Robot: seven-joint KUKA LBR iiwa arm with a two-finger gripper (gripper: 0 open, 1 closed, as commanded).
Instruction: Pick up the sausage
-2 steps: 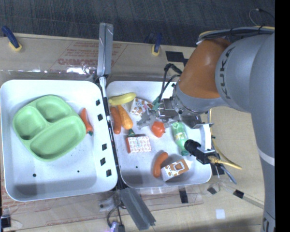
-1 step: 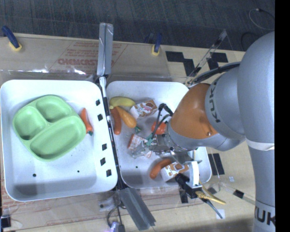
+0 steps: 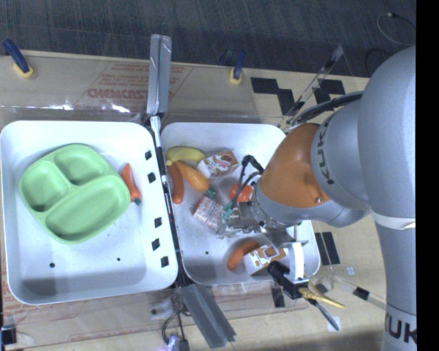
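Down in the right bin (image 3: 205,131), the hand (image 3: 238,218) is hanging low beneath the orange wrist band (image 3: 289,178), and whether it is spread or pressed together cannot be told, since the wrist is hiding most of it. Just left of the hand, a small packet (image 3: 207,210) is lying on the bin floor. Below it, near the front wall, the sausage (image 3: 243,254) is lying at a slant, its right end touching a red and white packet (image 3: 267,254); nothing is gripping it. Farther up, an orange carrot (image 3: 192,175) is lying tilted, with a darker red sausage-like piece (image 3: 176,183) just beside it by the bin's left wall, a banana (image 3: 184,153) above them, and a wrapped snack (image 3: 219,164) to the banana's right. Across the divider, the left bin (image 3: 14,269) is holding a green sectioned plate (image 3: 73,192), with a small orange-red piece (image 3: 131,183) lying against the plate's right edge. Both bins are sitting side by side on the desk (image 3: 80,86), and the grey arm (image 3: 395,137) is reaching in from the right.
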